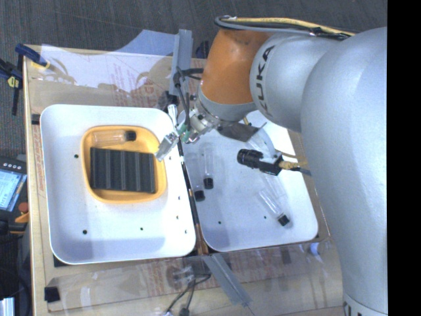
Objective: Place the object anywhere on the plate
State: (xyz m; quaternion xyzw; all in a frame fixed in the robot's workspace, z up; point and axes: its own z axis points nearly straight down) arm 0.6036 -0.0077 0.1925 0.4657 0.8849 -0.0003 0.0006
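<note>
The gripper (172, 139) hovers at the right rim of the yellow oval plate (99, 137). What may be a clear plastic tube (163, 150) slants from it toward the plate (whether it is gripped, I cannot tell).

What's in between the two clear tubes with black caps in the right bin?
Nothing. In the camera view, just bare white bin floor runs between the left tube and the right tube.
</note>
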